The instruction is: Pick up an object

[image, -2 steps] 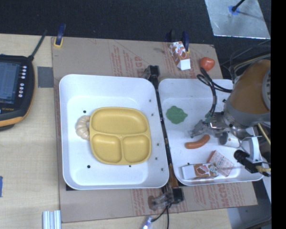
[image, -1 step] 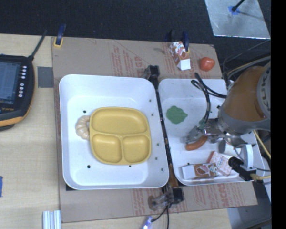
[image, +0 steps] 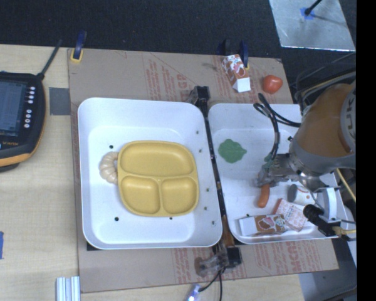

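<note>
Here the gripper [image: 267,179] hangs just above the orange sausage [image: 263,197]; its opening I cannot tell.

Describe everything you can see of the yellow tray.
The yellow tray is a rounded, plastic-looking divided plate with three compartments: one wide one at the far side and two smaller ones nearer the camera. It lies flat, right way up, in the middle of the left bin. A pale, lumpy object touches its left edge.
</note>
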`<state>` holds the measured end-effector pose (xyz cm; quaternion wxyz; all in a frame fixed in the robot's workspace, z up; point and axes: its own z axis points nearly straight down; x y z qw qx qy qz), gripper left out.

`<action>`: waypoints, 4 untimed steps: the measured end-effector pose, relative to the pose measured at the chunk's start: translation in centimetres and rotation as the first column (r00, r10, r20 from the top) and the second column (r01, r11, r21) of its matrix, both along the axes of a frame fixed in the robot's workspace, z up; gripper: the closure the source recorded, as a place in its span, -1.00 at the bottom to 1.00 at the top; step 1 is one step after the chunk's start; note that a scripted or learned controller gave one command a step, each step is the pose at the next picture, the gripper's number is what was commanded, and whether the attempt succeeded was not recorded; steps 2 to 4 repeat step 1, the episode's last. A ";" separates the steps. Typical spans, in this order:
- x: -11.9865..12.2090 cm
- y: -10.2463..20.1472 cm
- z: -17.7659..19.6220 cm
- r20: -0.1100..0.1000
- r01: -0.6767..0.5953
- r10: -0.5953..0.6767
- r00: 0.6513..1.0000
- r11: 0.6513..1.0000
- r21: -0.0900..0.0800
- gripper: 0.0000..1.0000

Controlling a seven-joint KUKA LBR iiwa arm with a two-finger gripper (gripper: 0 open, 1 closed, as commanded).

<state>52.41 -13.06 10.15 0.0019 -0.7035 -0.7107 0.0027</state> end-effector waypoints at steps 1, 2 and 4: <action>1.0 8.3 9.1 0.004 0.003 -0.003 1.000 1.000 0.002 1.00; 1.0 8.3 9.1 0.004 0.003 -0.003 1.000 1.000 0.002 1.00; 1.0 8.3 9.1 0.004 0.003 -0.003 1.000 1.000 0.002 1.00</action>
